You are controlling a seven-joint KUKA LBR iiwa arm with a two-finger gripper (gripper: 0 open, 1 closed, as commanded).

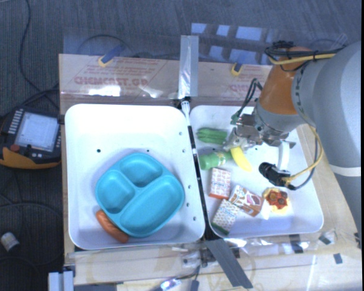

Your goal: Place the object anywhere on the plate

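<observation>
The gripper (242, 139) is low in the right bin (309, 220), right at the top end of a yellow banana (240, 157). I cannot tell if it has hold of the banana or not. The banana is small and yellow, and it lies slanted, going down and to the right from the gripper. A green toy (211, 136) lies just beside it on the left. The blue plate (139, 191) sits in the left bin (85, 132), far off to the left, so I think the banana must go over the wall between the bins
</observation>
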